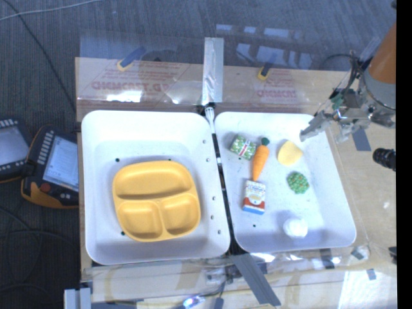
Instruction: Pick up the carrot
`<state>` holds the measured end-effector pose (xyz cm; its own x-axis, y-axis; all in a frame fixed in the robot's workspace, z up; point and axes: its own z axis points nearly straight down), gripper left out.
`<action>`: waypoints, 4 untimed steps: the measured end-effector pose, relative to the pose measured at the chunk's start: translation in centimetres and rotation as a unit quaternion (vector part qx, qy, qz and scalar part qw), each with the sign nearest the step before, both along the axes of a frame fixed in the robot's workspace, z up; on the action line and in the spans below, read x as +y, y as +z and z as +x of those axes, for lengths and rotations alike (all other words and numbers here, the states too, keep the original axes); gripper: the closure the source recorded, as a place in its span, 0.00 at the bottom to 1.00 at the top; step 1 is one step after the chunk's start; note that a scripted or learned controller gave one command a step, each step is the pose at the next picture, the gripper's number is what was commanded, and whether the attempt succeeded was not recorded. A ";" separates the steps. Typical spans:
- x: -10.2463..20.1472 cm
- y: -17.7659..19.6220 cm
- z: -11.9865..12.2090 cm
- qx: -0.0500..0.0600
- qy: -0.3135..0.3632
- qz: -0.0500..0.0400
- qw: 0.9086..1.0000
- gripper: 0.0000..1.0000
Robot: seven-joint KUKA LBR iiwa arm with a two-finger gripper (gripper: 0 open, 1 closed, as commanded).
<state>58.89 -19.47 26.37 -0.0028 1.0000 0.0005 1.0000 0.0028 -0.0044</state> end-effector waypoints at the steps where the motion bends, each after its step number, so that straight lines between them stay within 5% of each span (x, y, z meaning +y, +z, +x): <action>1: -0.4 -14.1 2.9 0.001 0.032 -0.001 0.999 0.00; 2: 3.9 -17.1 4.1 -0.008 0.010 -0.004 1.000 0.00; 3: 9.2 -17.3 2.4 -0.009 0.098 -0.004 0.995 0.00; 4: 14.0 -8.2 -1.5 0.000 0.096 0.000 0.995 0.00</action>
<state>57.39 -5.50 18.14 -0.1931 0.9812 0.0013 0.9812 0.1931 -0.0039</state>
